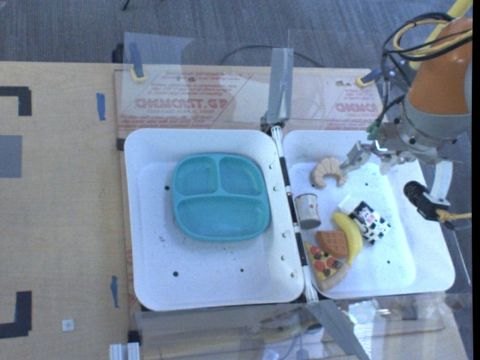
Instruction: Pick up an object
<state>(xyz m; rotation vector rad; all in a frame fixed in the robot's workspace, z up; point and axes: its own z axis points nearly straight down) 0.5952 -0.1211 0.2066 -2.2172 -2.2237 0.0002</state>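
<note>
Arm: grey with an orange band, reaching in from the right over the upper part of the right bin; cables loop above it.
Claw: hangs over the upper middle of the right bin, fingers spread apart, one tip just right of the croissant; nothing between the fingers.
Croissant: lies on the floor of the right bin, upper left area, just beside the claw; contact cannot be told.
Right bin: white, shallow, holds all the loose items.
Can: small metal can against the left wall of the right bin, below the croissant.
Banana: yellow, curved, mid bin, touching the black-and-white block on its right.
Black-and-white block: patterned, tilted, right of the banana.
Waffle: brown square piece, tucked against the banana's inner curve.
Pizza slice: lower left corner of the right bin, below the waffle, touching it.
Left bin: white, beside the right bin, walls touching.
Teal plate: three compartments, flat in the middle of the left bin.
Tabletop: pale wood with black and blue tape marks.
</note>
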